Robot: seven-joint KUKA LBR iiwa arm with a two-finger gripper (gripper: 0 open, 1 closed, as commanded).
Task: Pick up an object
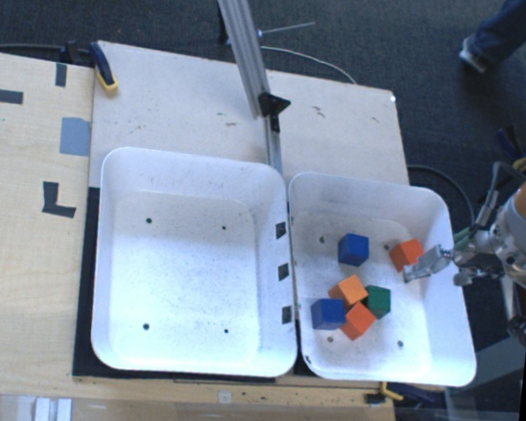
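Reaching in from the right, end effector (424, 264) sits over the right edge of the right shallow white plastic bin (434, 361), its tip just beside a small orange cube (405, 252); whether it is open or closed, cannot tell. Nothing visibly gripped. Further left in the same bin: blue cube (353, 249), then a tight cluster of orange block (351, 289), green cube (378, 300), red-orange block (359, 321) and blue block (328, 312). Left white bin (111, 263) adjoins it on the pale counter (181, 101).

Bench (190, 102) bearing two white bins (191, 263)
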